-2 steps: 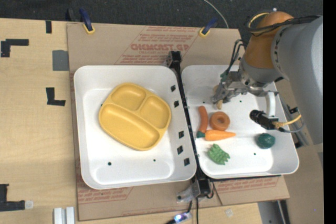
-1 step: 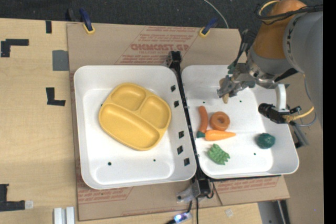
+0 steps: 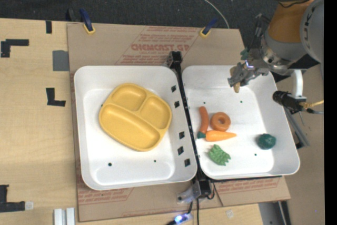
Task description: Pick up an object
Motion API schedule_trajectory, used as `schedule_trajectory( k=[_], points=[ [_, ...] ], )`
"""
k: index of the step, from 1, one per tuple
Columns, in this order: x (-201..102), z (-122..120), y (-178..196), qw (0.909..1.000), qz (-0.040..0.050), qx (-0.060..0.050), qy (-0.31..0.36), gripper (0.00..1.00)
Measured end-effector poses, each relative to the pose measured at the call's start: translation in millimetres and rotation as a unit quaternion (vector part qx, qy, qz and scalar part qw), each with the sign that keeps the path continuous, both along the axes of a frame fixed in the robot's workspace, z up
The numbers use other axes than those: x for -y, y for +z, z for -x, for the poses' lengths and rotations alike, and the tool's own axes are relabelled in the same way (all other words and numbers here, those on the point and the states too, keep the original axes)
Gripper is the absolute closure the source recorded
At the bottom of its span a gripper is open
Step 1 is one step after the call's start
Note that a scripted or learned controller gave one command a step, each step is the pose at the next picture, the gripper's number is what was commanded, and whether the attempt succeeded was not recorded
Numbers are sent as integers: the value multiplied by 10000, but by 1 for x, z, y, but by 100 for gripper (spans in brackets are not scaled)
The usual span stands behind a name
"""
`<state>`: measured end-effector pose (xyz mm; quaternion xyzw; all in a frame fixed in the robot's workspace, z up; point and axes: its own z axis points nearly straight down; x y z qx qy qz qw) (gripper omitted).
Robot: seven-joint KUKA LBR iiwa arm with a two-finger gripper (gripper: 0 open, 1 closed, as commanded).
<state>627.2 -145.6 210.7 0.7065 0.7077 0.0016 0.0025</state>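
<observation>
Five items: lying in the right bin (image 3: 274, 166), all toward its near half.
Upright carrot (image 3: 202, 119): lying left of centre, long axis running away from the camera toward the bin's far wall, green tip at the near end.
Second carrot (image 3: 220, 136): lying crosswise, long axis left to right, pointed end aiming right, its left end sitting just beside the green tip of the first.
Orange ring (image 3: 220, 121): resting flat just right of the upright carrot and touching or nearly touching the crosswise carrot below it.
Leafy green piece (image 3: 219, 155): lying near the front wall, below the carrots.
Dark green ball (image 3: 266, 140): sitting near the right wall, well apart from the rest.
Gripper (image 3: 237, 80): hanging over the far part of the right bin, well apart from every item, carrying nothing; finger spacing too small and dark to be telling.
Arm (image 3: 292, 13): reaching in from the right, orange band showing at top.
Left bin (image 3: 87, 129): holding a yellow divided plate (image 3: 135, 116), tilted diagonally.
</observation>
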Motion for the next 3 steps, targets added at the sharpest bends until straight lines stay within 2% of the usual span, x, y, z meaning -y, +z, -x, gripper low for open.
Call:
schedule_trajectory(
  k=[1,2,3],
  points=[
    [-1,-1,26,10000,-8,-19,0,100],
    [-46,26,28,10000,-11,-39,12,100],
    [-103,43,16,10000,-15,-49,22,100]
  ],
)
